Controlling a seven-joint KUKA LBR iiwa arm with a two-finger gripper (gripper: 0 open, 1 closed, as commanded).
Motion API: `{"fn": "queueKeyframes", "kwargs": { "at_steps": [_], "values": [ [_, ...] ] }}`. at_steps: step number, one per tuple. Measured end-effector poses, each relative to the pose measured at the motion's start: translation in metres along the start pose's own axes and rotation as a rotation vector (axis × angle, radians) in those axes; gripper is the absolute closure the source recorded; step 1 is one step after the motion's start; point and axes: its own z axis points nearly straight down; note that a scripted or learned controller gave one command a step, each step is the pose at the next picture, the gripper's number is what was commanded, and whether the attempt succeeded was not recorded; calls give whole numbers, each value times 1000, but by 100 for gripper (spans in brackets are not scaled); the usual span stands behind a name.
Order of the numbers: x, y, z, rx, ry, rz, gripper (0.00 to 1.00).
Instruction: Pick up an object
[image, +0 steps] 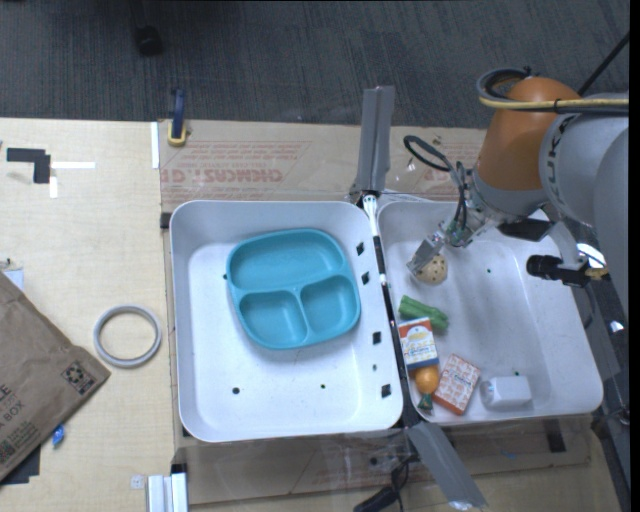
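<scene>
My gripper (430, 254) hangs low over the back left part of the right bin (560, 330), coming down at a slant from the orange-banded arm (520, 140). A small round beige speckled ball (433, 269) sits right at the gripper's tip, touching it or very nearly so. Whether the ball rests on the bin floor or is lifted cannot be told. Along the bin's left side lie a green object (422, 310), a small carton (419, 346), a little orange fruit (427, 379) and a red-and-white packet (458, 384). A pale block (506, 390) lies near the front right corner.
The left bin (200, 400) holds a blue divided plate (293, 287). A grey tape ring (127, 334) and a brown cardboard piece (35, 385) lie on the bench to the left. Cables and a black fitting (555, 266) hang off the arm over the right bin.
</scene>
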Motion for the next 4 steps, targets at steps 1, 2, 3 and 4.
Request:
{"fn": "queueKeyframes", "kwargs": {
  "at_steps": [1, 2, 3, 4],
  "values": [
    [10, -11, 1, 2, 2, 164, 0],
    [7, -9, -14, -8, -6, 167, 100],
    [6, -9, -24, -10, -8, 169, 100],
    [21, 1, -108, 0, 0, 124, 100]
  ]
}}
